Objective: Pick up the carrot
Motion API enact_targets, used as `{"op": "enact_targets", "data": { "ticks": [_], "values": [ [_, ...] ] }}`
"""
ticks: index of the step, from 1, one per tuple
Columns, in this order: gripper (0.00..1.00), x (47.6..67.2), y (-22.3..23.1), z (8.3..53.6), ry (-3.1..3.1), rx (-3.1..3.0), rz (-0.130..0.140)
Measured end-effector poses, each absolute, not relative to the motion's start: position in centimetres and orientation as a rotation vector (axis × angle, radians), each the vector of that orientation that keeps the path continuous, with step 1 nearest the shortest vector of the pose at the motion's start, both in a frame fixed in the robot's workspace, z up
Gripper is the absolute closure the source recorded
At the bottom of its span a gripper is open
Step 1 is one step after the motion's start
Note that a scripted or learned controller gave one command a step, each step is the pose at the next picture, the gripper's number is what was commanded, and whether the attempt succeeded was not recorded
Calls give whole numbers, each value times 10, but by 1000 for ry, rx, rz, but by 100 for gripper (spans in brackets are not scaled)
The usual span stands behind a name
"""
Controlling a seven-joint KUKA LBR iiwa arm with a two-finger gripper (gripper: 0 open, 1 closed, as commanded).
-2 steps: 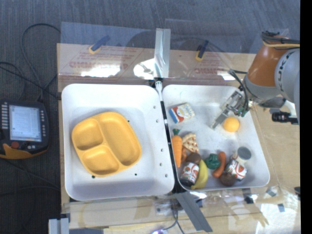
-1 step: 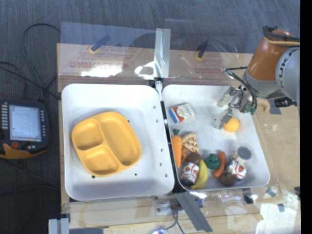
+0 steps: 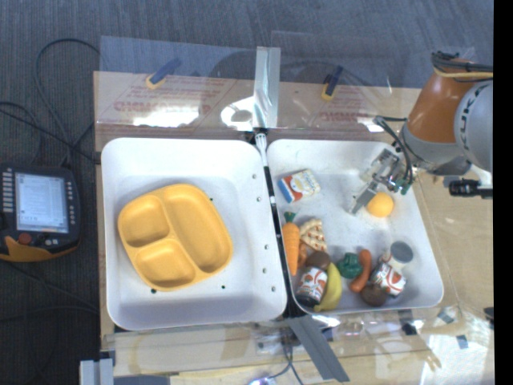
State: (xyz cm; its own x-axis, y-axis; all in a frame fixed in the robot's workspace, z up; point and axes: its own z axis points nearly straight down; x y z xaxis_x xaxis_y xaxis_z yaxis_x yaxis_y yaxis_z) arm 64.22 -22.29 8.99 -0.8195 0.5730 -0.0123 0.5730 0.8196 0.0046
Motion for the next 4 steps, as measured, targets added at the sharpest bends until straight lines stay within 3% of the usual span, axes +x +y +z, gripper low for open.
{"op": "enact_targets", "data": {
  "ticks": [1, 2, 3, 4],
  "values": [
    [0, 612, -223, 91, 2862, 1259, 3],
    [0, 661, -224, 208, 2951, 1031, -3],
    [0, 654, -223, 98, 3038, 762, -3],
    [0, 627, -222, 90, 2825, 1344, 4]
  ]
}}
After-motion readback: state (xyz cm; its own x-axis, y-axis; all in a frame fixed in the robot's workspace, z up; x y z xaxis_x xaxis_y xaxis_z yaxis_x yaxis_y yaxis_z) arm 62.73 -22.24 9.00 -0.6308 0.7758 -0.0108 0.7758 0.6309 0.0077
